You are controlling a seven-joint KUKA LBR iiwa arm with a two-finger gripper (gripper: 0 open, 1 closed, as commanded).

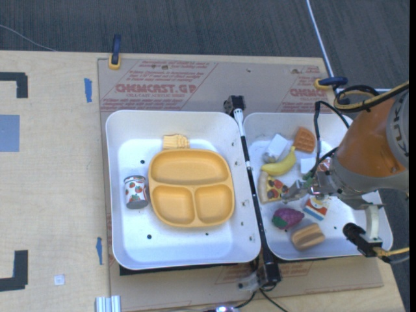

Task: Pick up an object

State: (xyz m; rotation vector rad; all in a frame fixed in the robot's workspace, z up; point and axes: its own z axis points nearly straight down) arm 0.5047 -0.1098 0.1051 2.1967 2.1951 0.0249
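Camera view has the pincer (304, 188) low in the right bin (377, 239), reaching from the right, though whether it is parted or gripping anything cannot be told from here. Just left of it lies a pizza slice (273, 189), above-left a banana (279, 166), further above a waffle (304, 139), just below-left a purple toy (286, 217), below a bun (307, 236), and close at its right a small red-and-white toy (316, 207). Far left, in the other bin (123, 239) on the desk (52, 174), sit a yellow tray (192, 187) and a cup (136, 192).
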